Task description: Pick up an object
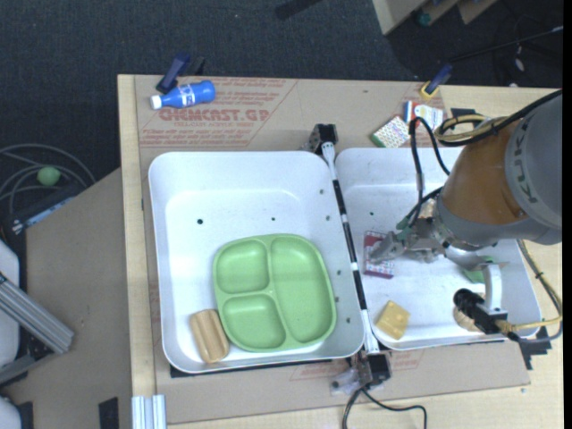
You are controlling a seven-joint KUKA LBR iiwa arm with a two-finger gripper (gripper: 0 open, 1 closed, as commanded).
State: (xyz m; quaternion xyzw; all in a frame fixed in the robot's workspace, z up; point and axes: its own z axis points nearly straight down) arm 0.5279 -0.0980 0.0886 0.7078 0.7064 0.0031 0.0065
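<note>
Two shallow white bins sit side by side on the bench point(295, 105). The thing closest to the gripper is a red packet point(379, 256) with a pale grey patch on it. It lies on the floor of the right bin point(375, 179), close to that bin's left wall and about midway between its far and near edges. The gripper point(398, 242) hangs low over the bin floor at the packet's right end, and from this slant its tip overlaps the packet's upper right corner. Whether it is clenched, released or gripping the packet cannot be told, because the wrist and cables crowd that spot.

The arm point(487, 186), grey with an orange band, reaches in across the right bin's right edge and covers much of that bin's right half. A yellow block point(391, 320) lies in the same bin by its near edge, toward the near left corner, apart from both the gripper and the packet.

In the left bin point(183, 186), a green plate point(273, 291) with three compartments lies flat toward the near right corner. A tan block point(208, 335) lies just beside the plate's left rim, by the near left corner.

On the bench beyond the bins, a blue and white bottle point(183, 95) lies on its side near the far left corner. A small patterned card point(391, 133) lies just past the right bin's far edge.
</note>
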